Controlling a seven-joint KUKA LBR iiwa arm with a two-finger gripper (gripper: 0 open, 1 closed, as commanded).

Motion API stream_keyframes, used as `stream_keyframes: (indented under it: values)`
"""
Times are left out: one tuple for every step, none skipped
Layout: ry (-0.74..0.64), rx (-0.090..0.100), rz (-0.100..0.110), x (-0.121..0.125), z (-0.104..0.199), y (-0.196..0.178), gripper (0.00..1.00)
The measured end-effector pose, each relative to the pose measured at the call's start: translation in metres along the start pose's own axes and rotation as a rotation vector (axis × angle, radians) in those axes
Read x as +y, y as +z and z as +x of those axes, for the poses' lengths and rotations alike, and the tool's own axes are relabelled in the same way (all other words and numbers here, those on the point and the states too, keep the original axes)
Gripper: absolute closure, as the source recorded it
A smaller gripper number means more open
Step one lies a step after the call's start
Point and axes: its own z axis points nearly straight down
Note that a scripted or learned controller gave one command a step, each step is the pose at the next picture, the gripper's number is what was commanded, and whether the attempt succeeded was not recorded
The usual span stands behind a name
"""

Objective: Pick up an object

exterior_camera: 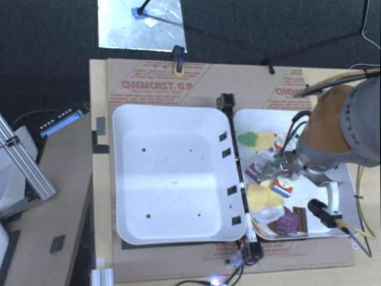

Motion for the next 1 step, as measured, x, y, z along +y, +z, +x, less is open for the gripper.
stream_keyframes:
  values:
    - [-0.008, 0.0, -0.009, 0.0878, 0.0145, 0.0091, 0.0]
